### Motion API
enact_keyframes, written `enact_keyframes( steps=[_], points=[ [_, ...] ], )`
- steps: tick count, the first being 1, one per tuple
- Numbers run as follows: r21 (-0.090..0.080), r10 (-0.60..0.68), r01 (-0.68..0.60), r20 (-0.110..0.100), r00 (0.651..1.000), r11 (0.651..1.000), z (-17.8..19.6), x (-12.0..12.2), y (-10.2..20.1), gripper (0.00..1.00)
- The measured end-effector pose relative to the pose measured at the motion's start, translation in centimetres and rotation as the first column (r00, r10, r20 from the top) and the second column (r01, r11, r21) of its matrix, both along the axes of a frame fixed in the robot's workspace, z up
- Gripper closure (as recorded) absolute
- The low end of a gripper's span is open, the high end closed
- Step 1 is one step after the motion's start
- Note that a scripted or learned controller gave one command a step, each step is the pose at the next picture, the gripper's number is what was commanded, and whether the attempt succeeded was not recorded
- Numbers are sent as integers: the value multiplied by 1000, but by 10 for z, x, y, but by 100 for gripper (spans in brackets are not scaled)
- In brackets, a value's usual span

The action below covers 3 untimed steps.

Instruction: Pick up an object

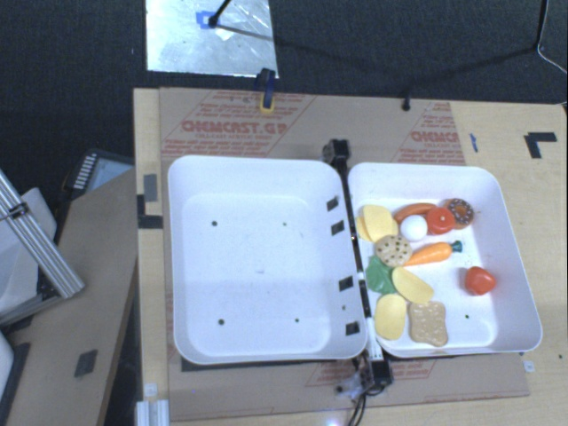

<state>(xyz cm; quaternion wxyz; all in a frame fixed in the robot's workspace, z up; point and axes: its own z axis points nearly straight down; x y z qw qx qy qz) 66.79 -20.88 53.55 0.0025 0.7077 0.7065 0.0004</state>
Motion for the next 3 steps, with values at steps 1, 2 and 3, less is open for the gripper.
enact_keyframes(
  steps=[1,2,3],
  points=[
    [1,3,-3,-1,1000,1000,0,-2,2,100],
    [1,5,-5,-1,1000,1000,0,-2,3,100],
    [1,6,-6,-1,1000,1000,0,-2,3,100]
  ],
)
